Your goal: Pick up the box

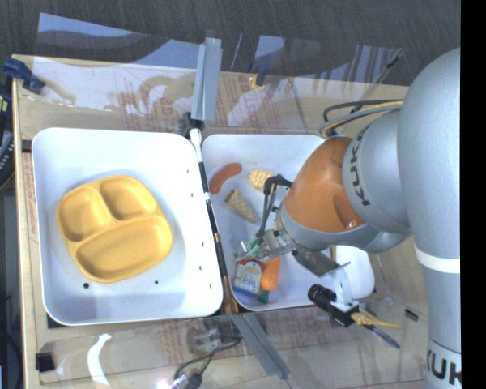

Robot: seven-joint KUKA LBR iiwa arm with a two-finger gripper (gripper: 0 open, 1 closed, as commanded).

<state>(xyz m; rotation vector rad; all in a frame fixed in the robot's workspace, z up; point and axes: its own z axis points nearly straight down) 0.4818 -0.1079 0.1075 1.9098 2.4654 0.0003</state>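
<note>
small box (pixel 248 278), flat, right bin's near edge

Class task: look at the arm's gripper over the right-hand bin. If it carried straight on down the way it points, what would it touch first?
Probably the box lying near the right bin's front edge: the gripper hangs just above it, with a carrot beside the box. Depth is hard to judge from this slanted view.

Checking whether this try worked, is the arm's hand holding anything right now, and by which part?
It cannot be told. The hand sits low in the right bin, just above the box and a carrot, but the arm hides any hold.
</note>
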